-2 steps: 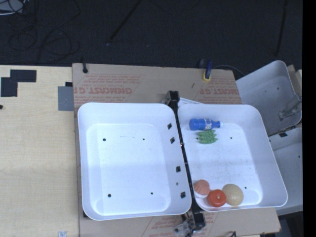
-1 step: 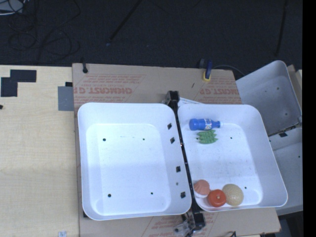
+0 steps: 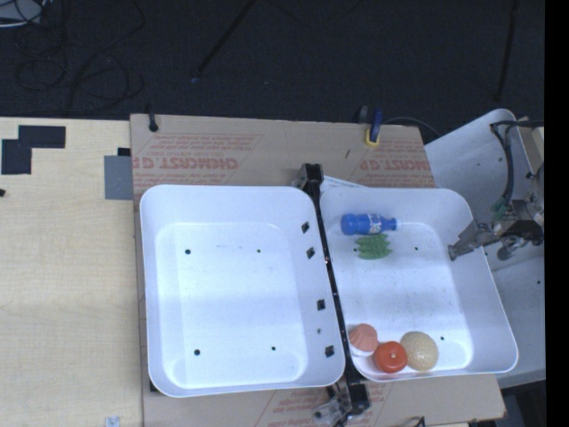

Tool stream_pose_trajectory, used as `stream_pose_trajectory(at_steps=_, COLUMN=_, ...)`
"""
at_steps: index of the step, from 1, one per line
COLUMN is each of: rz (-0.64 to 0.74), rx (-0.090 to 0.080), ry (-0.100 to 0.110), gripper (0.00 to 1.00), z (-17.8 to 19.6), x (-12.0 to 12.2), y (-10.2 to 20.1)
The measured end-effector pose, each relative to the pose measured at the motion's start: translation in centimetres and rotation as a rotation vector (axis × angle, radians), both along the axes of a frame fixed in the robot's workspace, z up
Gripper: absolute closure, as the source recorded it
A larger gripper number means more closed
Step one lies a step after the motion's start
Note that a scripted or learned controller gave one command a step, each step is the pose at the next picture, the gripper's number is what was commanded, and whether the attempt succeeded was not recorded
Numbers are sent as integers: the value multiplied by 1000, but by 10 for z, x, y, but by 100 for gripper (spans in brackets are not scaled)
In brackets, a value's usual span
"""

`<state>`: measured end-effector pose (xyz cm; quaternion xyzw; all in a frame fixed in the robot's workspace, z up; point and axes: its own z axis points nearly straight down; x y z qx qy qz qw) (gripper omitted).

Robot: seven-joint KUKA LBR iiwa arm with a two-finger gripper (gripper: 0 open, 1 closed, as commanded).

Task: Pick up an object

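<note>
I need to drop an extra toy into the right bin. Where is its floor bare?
In the right bin, bare floor runs between the green toy and the near-corner cluster: pink ball, red ball, tan ball. The far end, by the blue bottle, is crowded.

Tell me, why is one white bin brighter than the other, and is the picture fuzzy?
Camera view: the left bin glows brightest near its middle, light shining off its floor; the right bin looks greyer; the gripper and blue bottle look a little soft.
</note>
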<state>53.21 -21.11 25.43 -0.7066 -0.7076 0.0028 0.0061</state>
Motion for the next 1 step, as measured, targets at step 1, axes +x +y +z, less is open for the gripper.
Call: stream_pose_trajectory(at_steps=1, rz=0, rx=-5, ry=-13, gripper=0, z=28, x=18, y=-3)
